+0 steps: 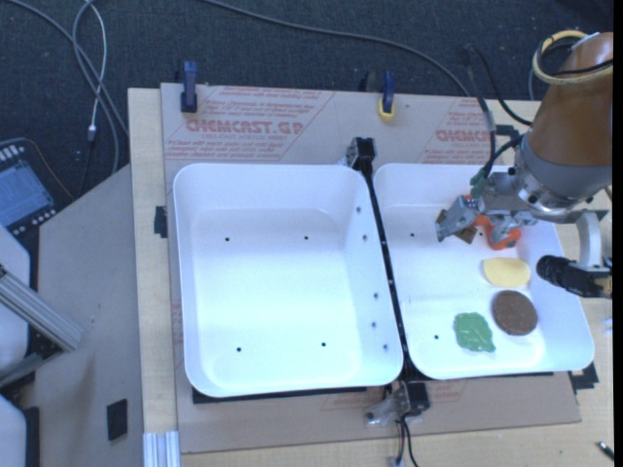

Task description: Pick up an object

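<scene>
My arm reaches in from the right, over the right bin; my jaws hang above its upper part, just past mid-bin, an orange bit showing at them; open or closed, I cannot tell from this slant. Three things lie in the right bin, toward its near right corner: yellow piece just below and right of my jaws; brown disc touching or nearly touching the yellow piece on its near side; green piece just left of the disc. All three rest on the bin floor, apart from my jaws. Left bin sits alongside on the desk.
</scene>
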### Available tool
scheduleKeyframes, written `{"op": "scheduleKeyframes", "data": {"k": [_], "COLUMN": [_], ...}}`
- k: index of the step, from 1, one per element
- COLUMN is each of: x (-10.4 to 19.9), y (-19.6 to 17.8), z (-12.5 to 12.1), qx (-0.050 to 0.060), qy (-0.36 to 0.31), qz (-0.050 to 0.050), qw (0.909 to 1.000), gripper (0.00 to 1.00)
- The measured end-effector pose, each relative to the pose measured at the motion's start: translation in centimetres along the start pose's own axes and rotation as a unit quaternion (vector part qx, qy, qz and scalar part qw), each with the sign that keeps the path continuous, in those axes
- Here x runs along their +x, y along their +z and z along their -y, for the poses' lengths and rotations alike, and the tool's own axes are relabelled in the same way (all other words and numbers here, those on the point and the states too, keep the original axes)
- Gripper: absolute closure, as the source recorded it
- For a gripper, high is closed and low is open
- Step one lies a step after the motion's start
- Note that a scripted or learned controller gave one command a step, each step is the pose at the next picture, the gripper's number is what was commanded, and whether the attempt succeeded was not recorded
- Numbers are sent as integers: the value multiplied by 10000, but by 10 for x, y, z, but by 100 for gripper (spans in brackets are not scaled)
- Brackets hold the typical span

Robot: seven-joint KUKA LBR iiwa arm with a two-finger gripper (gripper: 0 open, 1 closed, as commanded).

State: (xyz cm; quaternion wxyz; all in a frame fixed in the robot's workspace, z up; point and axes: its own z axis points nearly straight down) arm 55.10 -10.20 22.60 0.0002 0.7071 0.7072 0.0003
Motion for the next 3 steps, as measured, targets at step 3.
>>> {"op": "scheduleKeyframes", "data": {"k": [3], "x": [36], "y": [28], "z": [-47], "qx": [-1], "qy": [0], "qz": [0], "qw": [10000], "gripper": [0]}}
